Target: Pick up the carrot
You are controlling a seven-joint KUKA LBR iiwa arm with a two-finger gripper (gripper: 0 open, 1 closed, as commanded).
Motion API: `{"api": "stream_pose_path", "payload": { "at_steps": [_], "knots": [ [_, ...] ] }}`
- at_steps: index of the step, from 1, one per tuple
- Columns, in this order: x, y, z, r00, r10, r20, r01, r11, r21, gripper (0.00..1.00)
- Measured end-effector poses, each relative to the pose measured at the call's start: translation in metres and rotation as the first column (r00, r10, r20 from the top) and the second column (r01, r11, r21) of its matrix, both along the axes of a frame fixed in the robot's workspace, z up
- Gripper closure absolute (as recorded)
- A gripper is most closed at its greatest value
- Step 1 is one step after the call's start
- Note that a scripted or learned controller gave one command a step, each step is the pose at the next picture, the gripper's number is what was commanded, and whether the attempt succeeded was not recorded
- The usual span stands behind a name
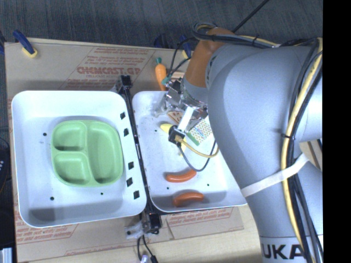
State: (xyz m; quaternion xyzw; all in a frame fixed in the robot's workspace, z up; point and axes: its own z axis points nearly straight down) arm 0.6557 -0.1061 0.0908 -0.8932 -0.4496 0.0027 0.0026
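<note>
Two white bins are seen side by side on the surface (98, 59) in the camera view: the left bin (22, 147) holds a green sectioned plate (86, 152), the right bin (219, 193) two sausage-like pieces (180, 175) toward the lower centre of the frame. The carrot (160, 74) is found outside both bins, on the cardboard just above the right bin's upper rim, upper centre of the frame. The claw (171, 100) is placed low over that bin's upper part, near the carrot but apart from it; how far it is opened cannot be told, and nothing is seen held. The approach step is judged to be in hand. A shift toward the top of the frame, past the rim, would be called for before any closing.
</note>
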Motion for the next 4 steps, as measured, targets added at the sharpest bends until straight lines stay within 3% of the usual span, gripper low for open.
{"api": "stream_pose_path", "payload": {
  "at_steps": [1, 2, 3, 4],
  "knots": [
    [0.000, 0.001, 0.011, 1.000, 0.007, -0.003, -0.007, 1.000, 0.002, 1.00],
    [-0.054, 0.052, 0.101, 0.942, 0.335, 0.003, -0.335, 0.942, 0.001, 1.00],
    [-0.059, 0.104, 0.189, 0.979, 0.206, 0.005, -0.206, 0.979, 0.000, 1.00],
    [-0.095, 0.155, 0.145, 0.960, 0.281, 0.001, -0.281, 0.960, -0.001, 1.00]
  ]
}}
